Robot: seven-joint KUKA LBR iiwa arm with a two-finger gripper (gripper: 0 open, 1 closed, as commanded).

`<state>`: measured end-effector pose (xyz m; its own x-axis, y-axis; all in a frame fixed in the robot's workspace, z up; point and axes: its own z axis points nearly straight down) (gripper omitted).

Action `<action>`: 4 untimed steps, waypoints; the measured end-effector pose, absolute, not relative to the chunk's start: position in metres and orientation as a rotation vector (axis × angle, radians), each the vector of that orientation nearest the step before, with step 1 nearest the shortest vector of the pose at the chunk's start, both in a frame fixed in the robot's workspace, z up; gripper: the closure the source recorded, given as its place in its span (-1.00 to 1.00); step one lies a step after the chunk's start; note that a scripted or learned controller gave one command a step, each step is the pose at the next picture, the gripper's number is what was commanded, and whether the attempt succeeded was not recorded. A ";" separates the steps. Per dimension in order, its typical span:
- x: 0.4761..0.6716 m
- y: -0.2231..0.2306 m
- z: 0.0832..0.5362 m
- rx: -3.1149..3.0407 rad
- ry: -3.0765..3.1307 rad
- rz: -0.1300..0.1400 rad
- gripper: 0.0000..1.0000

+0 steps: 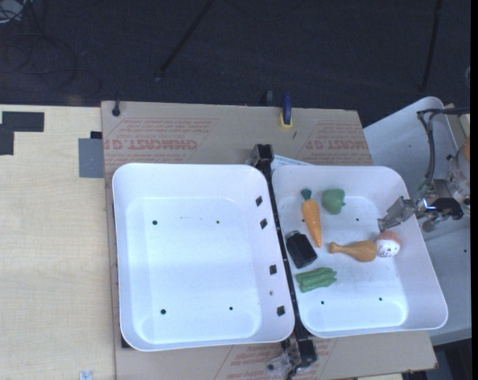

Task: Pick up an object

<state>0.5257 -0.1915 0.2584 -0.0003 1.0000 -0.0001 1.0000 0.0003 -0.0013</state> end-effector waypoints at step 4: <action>0.476 -0.079 0.540 -2.216 -2.230 -0.003 1.00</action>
